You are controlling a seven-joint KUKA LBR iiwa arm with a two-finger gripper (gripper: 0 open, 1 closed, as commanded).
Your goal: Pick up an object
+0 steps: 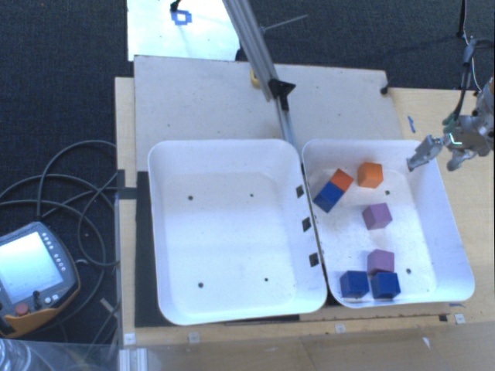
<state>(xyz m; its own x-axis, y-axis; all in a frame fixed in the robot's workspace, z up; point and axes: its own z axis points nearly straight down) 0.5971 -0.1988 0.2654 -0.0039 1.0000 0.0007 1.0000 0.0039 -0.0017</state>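
The right bin (456,246) holds several cubes. An orange cube (370,175) lies near its far side, with a smaller orange cube (341,179) touching a blue cube (329,197) to its left. One purple cube (377,216) sits mid-bin. Another purple cube (380,260) rests just behind two blue cubes (354,284) (385,284) at the near edge. My gripper (439,158) hovers over the bin's far right corner, right of the orange cube. It is open, with nothing between its fingers.
The left bin (166,207) stands beside the right one, with black clips along the shared rim. A slanted metal pole (251,37) crosses the back board. A teach pendant (31,277) and cables lie on the floor at the left.
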